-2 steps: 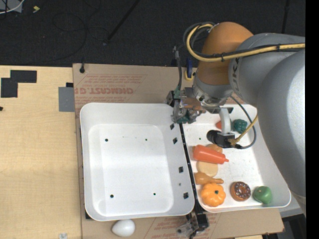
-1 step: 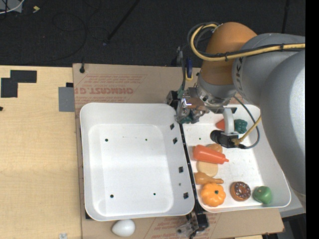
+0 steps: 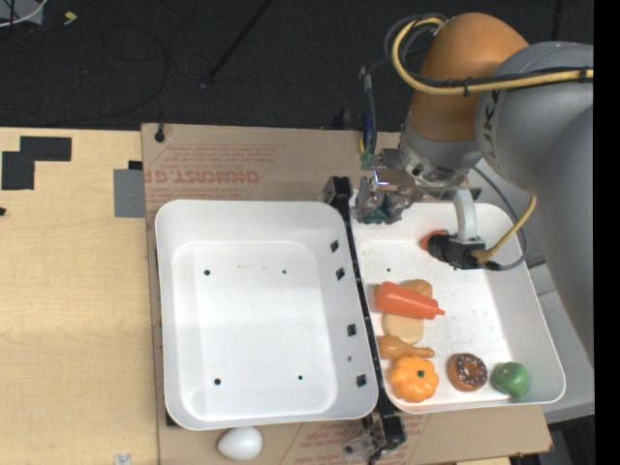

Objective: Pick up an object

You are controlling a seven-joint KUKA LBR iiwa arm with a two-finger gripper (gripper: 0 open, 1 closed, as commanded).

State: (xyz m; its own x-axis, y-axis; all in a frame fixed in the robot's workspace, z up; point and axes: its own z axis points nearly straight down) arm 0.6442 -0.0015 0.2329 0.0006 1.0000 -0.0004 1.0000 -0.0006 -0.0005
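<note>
My gripper (image 3: 380,204) hangs over the far left corner of the right bin (image 3: 542,342), below the orange wrist band. Nothing shows between its fingers. In the right bin lie an orange carrot (image 3: 407,301), a tan piece under it (image 3: 407,329), a small orange pumpkin (image 3: 415,379), a brown donut (image 3: 468,371) and a green fruit (image 3: 511,378). A red object (image 3: 433,241) sits partly behind a black cable part near the bin's far side. The toys lie nearer the front than the gripper.
The left bin (image 3: 184,356) stands beside the right one, parted by a black-clipped divider (image 3: 356,298). A white egg-shaped object (image 3: 239,443) rests outside on the cardboard at the front. The grey arm (image 3: 552,163) covers the right side.
</note>
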